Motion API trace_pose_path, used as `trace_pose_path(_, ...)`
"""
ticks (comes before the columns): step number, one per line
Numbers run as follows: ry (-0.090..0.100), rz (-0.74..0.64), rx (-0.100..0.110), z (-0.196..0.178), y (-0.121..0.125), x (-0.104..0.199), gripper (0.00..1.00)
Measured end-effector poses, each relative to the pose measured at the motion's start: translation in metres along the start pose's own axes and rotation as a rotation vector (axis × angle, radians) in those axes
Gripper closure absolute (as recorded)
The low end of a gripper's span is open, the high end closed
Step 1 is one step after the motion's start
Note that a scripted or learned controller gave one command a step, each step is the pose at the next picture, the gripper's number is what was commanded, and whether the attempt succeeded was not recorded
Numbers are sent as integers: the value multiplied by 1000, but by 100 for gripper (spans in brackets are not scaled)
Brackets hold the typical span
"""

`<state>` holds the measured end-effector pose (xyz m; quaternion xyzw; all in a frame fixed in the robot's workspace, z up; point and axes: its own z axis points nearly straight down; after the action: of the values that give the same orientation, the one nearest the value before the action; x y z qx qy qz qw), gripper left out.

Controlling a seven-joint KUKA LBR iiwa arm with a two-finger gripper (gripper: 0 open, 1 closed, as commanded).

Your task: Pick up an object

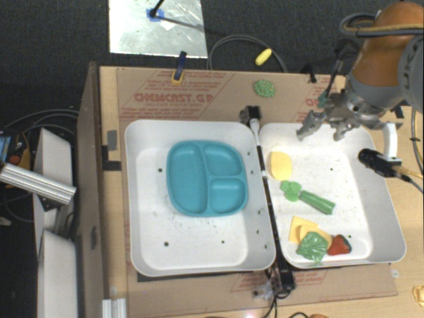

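Broccoli (307, 197) lies slantwise, head upper-left, stalk pointing lower-right.

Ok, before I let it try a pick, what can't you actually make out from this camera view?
- Gripper: small and blurred over the right bin's far edge; whether it is open or shut cannot be told.
- Arm: cut off by the picture's top and right edges.
- Yellow slice and red piece: partly covered by the green leafy piece, so their full shapes stay hidden.
- Small green thing behind the bins: too small to identify.
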<state>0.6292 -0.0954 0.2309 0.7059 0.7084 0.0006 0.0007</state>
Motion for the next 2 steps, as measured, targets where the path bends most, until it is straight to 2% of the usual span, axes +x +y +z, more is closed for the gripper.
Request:
trace_pose_path(1, 2, 5, 11, 89, -64, -15, 0)
trace_pose_path(2, 1, 8, 10, 135, -136, -42, 0)
